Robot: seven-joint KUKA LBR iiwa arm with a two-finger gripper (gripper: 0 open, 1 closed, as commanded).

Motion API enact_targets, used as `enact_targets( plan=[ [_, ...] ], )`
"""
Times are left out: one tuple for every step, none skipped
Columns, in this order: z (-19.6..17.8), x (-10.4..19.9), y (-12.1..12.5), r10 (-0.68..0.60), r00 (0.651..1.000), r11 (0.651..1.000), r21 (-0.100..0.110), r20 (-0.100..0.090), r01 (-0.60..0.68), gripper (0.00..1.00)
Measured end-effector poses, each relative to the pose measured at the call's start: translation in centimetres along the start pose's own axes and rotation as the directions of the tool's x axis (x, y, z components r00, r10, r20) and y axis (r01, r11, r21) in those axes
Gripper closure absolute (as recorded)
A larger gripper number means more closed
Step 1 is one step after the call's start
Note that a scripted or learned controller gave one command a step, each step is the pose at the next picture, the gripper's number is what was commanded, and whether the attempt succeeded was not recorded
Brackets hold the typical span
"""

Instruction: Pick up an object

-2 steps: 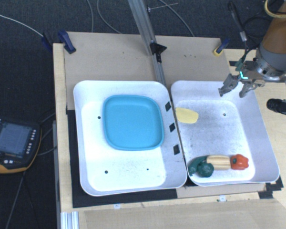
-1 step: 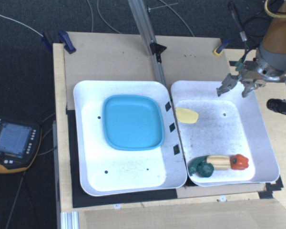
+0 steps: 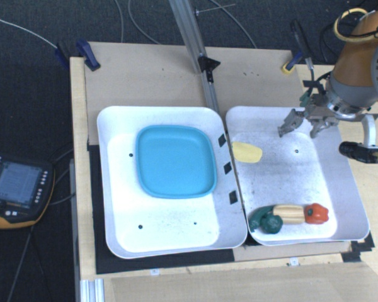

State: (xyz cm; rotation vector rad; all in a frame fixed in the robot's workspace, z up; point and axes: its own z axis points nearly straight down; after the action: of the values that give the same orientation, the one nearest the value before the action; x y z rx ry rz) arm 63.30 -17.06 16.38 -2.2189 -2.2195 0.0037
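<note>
My gripper (image 3: 302, 126) hangs over the back of the right bin (image 3: 340, 187), its two fingers spread open with nothing between them. A yellow piece (image 3: 246, 152) lies at the right bin's left wall, to the left of the gripper and a little nearer the front. Along the bin's front edge lie a green object (image 3: 266, 221), a tan stick-like piece (image 3: 288, 214) and a red object (image 3: 315, 213), all well in front of the gripper.
The left bin (image 3: 120, 187) holds a blue square plate (image 3: 176, 161). A metal post (image 3: 192, 30) slants up behind the two bins. Clamps sit on the bench's back edge, and a handheld pendant (image 3: 16, 187) lies off the bench at the left.
</note>
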Motion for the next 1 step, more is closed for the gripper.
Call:
enact_targets(
  plan=[
    [5.00, 0.15, -1.04, 0.000, 1.000, 1.000, 0.000, 0.000, 0.000, 0.00]
  ],
)
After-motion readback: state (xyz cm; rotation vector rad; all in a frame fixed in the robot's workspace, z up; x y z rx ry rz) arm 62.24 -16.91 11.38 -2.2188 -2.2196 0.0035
